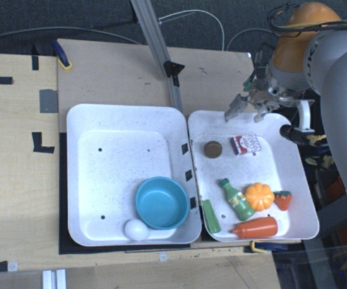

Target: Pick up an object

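Note:
My gripper [245,111] hangs over the far edge of the right bin [293,161], its two grey fingers spread apart with nothing between them. Below it in that bin lie a brown round disc [213,149] and a red-and-white packet [246,144]. Nearer the front are a green bottle [237,199], an orange pumpkin [259,196], a small red strawberry-like piece [283,199], a green stick [210,216] and a red-orange carrot-shaped piece [256,227]. The left bin [95,131] holds a blue bowl [161,201] and a white ball [136,229].
A grey metal pole [155,38] slants across the bench behind the bins, ending near the far rim between them. Cables loop behind the bench. The arm's grey body and orange band [302,35] fill the upper right.

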You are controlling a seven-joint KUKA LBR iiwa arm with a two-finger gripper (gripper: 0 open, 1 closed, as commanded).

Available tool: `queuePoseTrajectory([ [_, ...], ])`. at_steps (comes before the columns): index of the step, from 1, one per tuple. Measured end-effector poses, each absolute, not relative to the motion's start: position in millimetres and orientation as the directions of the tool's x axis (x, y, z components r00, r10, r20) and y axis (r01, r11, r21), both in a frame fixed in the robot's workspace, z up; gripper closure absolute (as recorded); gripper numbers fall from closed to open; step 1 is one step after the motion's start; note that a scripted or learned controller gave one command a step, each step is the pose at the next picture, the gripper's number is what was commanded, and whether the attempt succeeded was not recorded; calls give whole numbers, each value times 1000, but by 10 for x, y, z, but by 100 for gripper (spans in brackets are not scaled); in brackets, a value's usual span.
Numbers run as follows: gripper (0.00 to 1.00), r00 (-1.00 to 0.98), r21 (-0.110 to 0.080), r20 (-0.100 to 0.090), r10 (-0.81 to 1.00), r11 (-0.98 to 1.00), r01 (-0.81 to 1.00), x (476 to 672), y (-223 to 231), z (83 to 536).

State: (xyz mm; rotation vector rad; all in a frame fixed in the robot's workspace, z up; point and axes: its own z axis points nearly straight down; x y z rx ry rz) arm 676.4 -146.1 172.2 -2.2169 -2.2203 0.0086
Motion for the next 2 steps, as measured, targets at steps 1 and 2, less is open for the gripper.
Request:
queuePoseTrajectory([
  [1, 0, -2, -8, -1, 1000, 2, 1000, 6737, -1462, 1071],
  [2, 0, -2, -5, -3, 1000, 2, 1000, 6749, -1469, 943],
])
